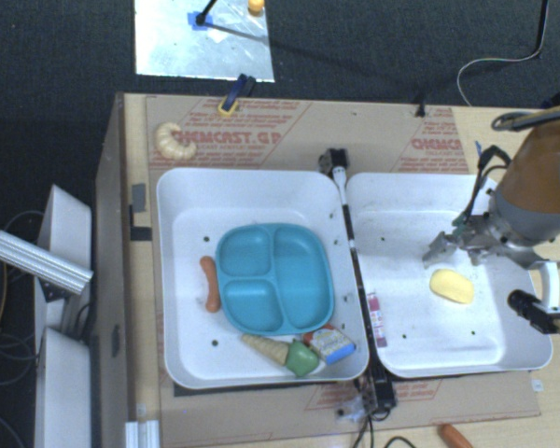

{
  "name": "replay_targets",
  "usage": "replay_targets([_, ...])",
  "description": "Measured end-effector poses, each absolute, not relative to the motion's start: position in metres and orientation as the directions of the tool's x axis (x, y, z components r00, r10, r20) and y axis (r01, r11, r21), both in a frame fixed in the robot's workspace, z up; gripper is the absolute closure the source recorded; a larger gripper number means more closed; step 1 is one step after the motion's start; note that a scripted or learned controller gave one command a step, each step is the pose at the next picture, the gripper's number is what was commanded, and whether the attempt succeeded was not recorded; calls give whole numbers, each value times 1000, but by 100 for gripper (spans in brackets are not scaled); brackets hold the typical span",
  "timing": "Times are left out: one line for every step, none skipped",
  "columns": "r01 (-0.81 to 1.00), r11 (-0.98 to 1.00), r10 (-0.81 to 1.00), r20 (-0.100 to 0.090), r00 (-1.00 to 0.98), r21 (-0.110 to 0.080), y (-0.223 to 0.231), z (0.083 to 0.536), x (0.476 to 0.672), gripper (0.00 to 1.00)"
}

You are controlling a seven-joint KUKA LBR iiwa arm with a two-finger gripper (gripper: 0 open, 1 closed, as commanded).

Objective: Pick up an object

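At the near edge of the left white bin (182,278) lie a green-tipped cone (282,352) and a blue divided plastic plate (273,278). Farther right, a yellow lemon-shaped object (453,287) lies in the right bin (401,343), just below the gripper (459,248); whether its fingers are apart, I cannot tell.

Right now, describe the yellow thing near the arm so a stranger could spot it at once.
Find the right-hand shallow white bin, the one the grey arm reaches into. The smooth yellow lemon-shaped lump lies on its floor just below the arm's hand. It is the one yellow thing in that bin.
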State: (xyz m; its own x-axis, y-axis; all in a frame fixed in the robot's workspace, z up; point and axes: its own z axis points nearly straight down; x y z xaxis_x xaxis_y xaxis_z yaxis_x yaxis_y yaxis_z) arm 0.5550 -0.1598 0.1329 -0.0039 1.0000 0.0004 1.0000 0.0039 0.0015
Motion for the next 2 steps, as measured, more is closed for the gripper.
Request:
replay_targets([1000,1,1000,-1,-1,1,-176,139,527,0])
replay_targets([1000,1,1000,0,-1,1,-177,115,518,0])
